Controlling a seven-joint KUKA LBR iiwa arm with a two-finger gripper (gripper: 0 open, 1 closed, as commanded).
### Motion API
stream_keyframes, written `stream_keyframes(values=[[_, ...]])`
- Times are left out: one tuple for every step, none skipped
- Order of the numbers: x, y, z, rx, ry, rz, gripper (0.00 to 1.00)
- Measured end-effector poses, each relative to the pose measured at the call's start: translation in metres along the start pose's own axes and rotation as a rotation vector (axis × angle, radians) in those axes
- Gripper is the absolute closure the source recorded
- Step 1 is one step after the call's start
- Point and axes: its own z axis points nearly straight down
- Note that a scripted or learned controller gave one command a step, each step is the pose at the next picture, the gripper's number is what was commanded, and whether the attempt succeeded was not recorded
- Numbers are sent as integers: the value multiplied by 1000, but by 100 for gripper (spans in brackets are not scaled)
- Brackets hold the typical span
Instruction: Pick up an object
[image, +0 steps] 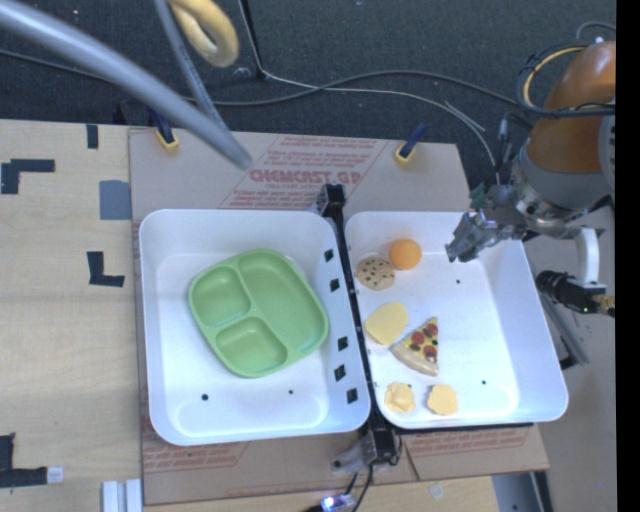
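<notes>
Camera view is taken from above at a slant, and nearest its lower edge two small yellow pieces (400, 398) (442, 400) are seen lying side by side in the right bin (520, 330). Just beyond them a pizza slice (420, 346) is found, touching a pale yellow disc (386, 323). Farther back a speckled cookie (375, 271) and an orange ball (405, 253) are set close together. Six toy foods are counted in that bin, one of each kind save the two yellow pieces.

In the left bin (165, 330) one green divided plate (258, 311) is held, with three compartments.

All six are judged light and stiff. The flat pieces lie low and would likely be pinched across their edges; the ball may roll or slip, so it would best be taken across its middle.

Farthest back, the tool (466, 240) is seen over the right bin's far right corner, apart from the food; nothing is seen between its tips, and whether it is spread or closed cannot be told.
</notes>
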Motion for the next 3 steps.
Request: stream_keyframes(values=[[46,-8,-2,-1,0,-1,100],[101,-21,-2,0,1,-2,100],[149,-27,-3,0,-1,1,100]])
